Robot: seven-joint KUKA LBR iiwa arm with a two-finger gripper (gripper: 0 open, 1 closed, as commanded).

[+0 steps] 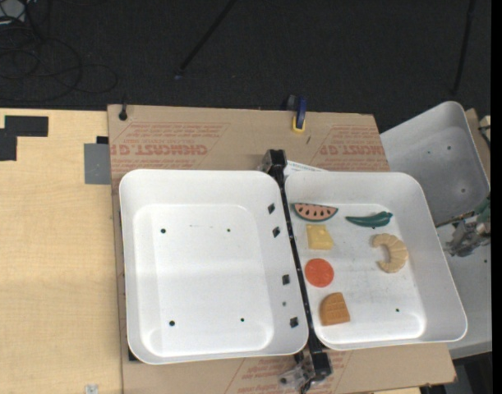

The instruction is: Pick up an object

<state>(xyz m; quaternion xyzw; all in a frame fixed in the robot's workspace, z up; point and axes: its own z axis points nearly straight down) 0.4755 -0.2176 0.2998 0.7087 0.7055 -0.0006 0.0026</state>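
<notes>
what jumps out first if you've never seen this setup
The bright toy foods clustered in the right bin: a watermelon slice and green pepper along the far side, a red disc in the middle, a croissant nearer the right wall. The left bin sits beside it.

Robotics lab bench, two white bins (205, 189) clamped over printed cardboard sheet (234, 140), toy food items (320, 272) laid out as test objects, cables (29, 56) strewn on dark floor, black tape marks (16, 134) on wooden tabletop
</notes>
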